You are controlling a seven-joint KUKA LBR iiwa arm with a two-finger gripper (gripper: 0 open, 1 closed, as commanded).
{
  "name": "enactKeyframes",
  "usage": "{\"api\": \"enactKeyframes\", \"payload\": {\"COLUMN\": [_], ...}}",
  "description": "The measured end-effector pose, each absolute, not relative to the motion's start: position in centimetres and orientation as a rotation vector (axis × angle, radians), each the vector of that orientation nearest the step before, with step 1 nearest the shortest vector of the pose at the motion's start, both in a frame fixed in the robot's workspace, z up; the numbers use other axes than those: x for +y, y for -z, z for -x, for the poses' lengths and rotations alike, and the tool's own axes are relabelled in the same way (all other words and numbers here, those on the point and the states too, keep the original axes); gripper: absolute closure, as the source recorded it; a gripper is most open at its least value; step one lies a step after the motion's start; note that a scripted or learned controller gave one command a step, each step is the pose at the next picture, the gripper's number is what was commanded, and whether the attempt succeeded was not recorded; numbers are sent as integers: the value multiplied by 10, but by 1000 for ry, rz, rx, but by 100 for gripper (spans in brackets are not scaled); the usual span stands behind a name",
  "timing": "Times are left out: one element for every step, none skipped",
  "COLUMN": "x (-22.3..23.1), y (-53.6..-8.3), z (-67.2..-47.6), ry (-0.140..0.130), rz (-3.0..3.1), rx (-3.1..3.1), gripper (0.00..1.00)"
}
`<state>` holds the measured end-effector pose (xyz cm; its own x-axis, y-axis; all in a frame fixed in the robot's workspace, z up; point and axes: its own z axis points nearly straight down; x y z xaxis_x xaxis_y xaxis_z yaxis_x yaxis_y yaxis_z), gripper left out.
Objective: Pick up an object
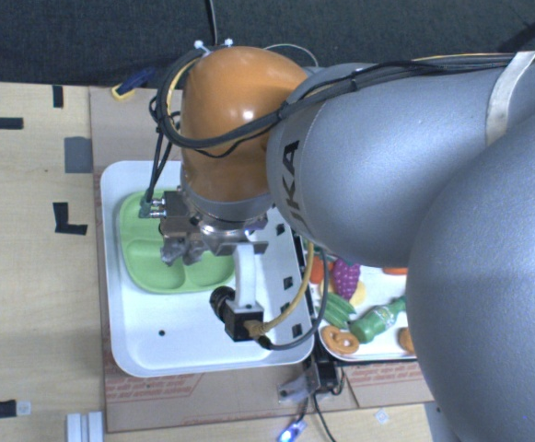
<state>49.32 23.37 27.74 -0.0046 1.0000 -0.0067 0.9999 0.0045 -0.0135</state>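
A pale green, shallow dish-like object [147, 251] lies in the left white bin [138, 339], toward its far left side. My gripper [182, 250] hangs low over the green object's right part, under the orange band of the wrist. The wrist hides where the gripper meets the object, so I cannot tell whether they touch.
The arm covers most of the right bin [377, 353]. In the uncovered strip lie purple grapes [345, 273], a green bottle [377, 320], an orange slice [342, 342] and other small toy foods. The left bin's near floor [175, 334] is bare white.
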Motion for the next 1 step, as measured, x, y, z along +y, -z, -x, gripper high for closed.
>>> {"api": "enactKeyframes", "payload": {"x": [234], "y": [-277], "z": [-493], "ry": [-23], "rz": [2213], "rx": [-2223], "gripper": [0]}}
